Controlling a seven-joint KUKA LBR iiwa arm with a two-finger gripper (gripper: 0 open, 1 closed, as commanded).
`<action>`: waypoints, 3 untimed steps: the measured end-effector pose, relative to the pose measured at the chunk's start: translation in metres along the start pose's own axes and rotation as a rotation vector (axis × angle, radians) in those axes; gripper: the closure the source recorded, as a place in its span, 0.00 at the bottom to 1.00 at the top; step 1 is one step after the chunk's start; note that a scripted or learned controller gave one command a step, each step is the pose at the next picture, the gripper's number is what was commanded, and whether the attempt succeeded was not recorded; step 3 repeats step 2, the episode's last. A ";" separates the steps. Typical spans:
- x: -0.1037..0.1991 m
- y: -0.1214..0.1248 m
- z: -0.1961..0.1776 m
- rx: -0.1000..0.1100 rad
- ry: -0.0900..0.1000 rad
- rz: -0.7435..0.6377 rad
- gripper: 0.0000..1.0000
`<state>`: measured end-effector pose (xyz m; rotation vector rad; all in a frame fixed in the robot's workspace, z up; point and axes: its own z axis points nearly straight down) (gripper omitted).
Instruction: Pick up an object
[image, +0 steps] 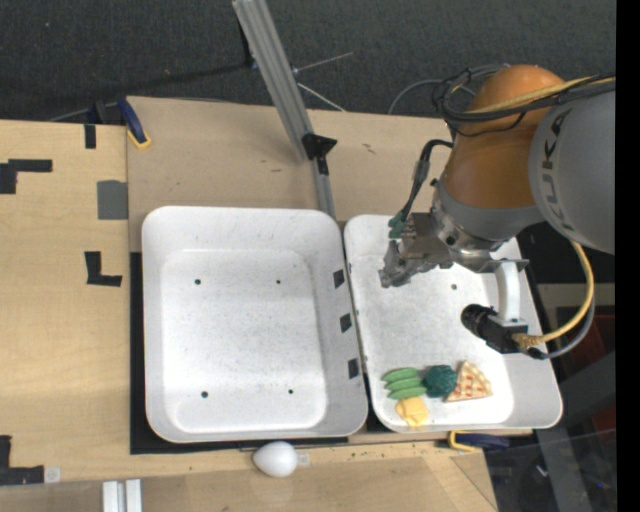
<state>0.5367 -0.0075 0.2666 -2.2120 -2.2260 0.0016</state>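
**Claw over the right bin, toy food at the near rim**

The tan wooden worktop carries two shallow white plastic bins side by side. The left white bin is the larger in view. The right white bin lies under the grey arm with the orange band, which reaches in from the right.

The dark claw hangs over the far left part of the right bin, its tip pointing down toward the bin floor. Whether it is apart or together cannot be told from this angle, and nothing can be seen gripped in it.

The toy food lies well apart from the claw, clustered at the near end of the same bin: a green pea-pod toy, touching a dark green broccoli-like piece, with a triangular orange pizza-slice toy just beside that and a small yellow piece below the pea pod.

A small white egg-shaped object rests on the worktop outside the bins, just beside the left bin's near rim.
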 end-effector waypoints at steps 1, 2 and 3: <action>0.049 -0.009 0.002 0.000 0.000 -0.001 1.00; 0.096 -0.028 0.027 0.003 -0.001 0.001 1.00; 0.096 -0.028 0.027 0.003 -0.001 0.001 1.00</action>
